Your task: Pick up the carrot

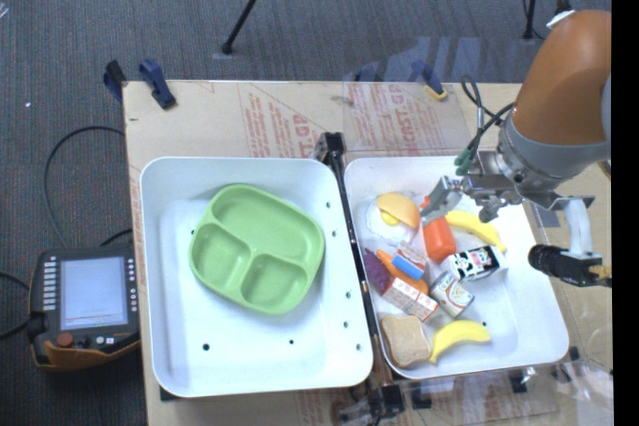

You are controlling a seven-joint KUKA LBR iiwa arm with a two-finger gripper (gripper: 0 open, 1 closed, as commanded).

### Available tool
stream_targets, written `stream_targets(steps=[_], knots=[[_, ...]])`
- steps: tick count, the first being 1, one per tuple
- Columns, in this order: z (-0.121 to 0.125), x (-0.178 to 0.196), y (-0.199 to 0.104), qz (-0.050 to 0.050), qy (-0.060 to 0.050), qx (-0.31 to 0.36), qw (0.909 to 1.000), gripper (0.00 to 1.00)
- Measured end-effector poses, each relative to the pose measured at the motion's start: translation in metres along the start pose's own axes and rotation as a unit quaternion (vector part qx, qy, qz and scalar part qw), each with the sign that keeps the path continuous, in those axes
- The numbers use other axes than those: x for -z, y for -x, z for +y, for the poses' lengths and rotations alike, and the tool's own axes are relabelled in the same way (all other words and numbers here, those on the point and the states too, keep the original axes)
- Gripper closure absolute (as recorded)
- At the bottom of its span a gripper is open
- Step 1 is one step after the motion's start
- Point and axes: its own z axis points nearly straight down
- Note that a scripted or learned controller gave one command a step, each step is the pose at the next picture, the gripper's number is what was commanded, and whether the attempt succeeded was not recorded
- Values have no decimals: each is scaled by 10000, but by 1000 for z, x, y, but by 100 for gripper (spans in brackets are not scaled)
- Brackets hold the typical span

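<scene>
The carrot [439,239], a stubby orange-red piece, lies in the upper middle of the right bin [547,319]. It sits between a fried egg [382,215] and a yellow banana [472,227]. My gripper [464,203] hangs just above and to the right of the carrot, over the banana. Its fingers [440,196] stand apart, with nothing between them. The grey arm with the orange band [569,85] comes in from the upper right.
The right bin is crowded with a milk carton [471,262], a snack box [411,297], bread [404,340], a second banana [459,337], and small blue, purple and orange pieces [399,264]. A green divided plate [258,247] lies in the left bin [160,214].
</scene>
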Motion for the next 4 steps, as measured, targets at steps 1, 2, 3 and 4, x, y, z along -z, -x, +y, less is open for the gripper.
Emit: stream_targets(steps=[1, 2, 3, 4], knots=[[30, -150, 8, 11, -61, -418, 9991, 0], [-21, -177, 10, 8, -8, 1049, 9945, 0], [-21, -167, 14, 20, -21, 984, 9951, 100], [44, -72, -43, -7, 64, 938, 9956, 100]])
